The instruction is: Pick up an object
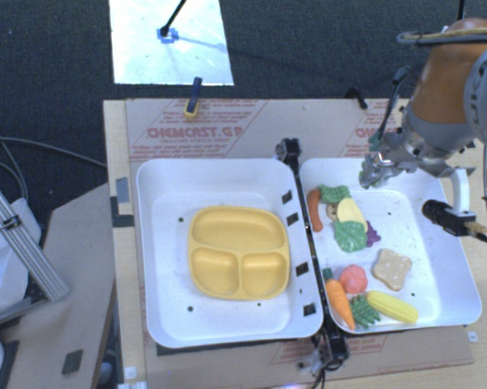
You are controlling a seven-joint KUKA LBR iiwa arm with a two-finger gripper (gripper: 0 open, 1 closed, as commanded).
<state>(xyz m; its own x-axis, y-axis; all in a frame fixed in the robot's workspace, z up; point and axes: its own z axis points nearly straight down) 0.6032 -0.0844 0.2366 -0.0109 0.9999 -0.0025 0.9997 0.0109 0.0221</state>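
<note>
At far left, a pale side table (69, 262) carried slanted metal rails (20, 240) and loose grey cables. The floor was dark carpet, with a bright white sheet (171, 40) lying at top centre. The bench (248, 121) was covered in brown cardboard printed with red lettering. On it, the left bin (159, 193) held a yellow divided plate (236, 253). Clips joined it to the right bin (448, 261), where toy food was scattered: an orange sausage (314, 210), green lettuce (351, 235), a tomato (353, 278), a carrot (339, 303), corn (393, 306) and a slice of toast (391, 269). The gripper (373, 174) hovered over the right bin's upper edge, apart from the food; whether its fingers were open or closed could not be told.
</note>
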